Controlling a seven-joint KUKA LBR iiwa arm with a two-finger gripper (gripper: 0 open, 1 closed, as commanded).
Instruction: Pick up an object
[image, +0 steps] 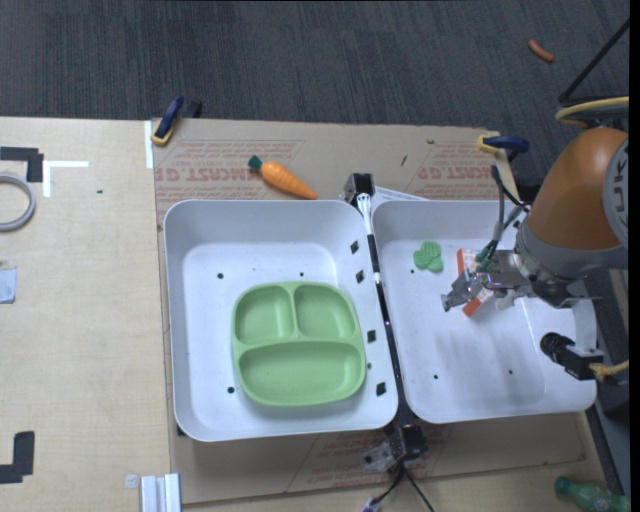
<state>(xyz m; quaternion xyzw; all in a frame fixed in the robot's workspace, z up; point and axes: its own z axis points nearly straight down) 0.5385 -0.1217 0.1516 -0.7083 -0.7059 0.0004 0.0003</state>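
- Target: a small orange object (468, 307) lies in the right bin (500, 390), toward its far half, directly at the tips of the gripper (462, 298).
- A second orange-red piece (461, 262) sits just beyond the gripper, and a small green object (429, 257) lies left of it, near the bin's far-left corner.
- Jaw state: cannot tell. The fingertips overlap the orange object, and the view does not resolve whether they are closed on it or merely beside it.
- Progress, as a judgement: the gripper is at the target, low in the bin; a confirmed grasp and the lift both remain.
- Clearance: the near half of the right bin floor is bare and gives open room. The divider wall between the bins stands well to the left of the gripper.
- Left bin (200, 320): holds a green divided plate (298, 343), apart from the work area.
- Outside the bins: a toy carrot (283, 177) rests on the cardboard at the far side.
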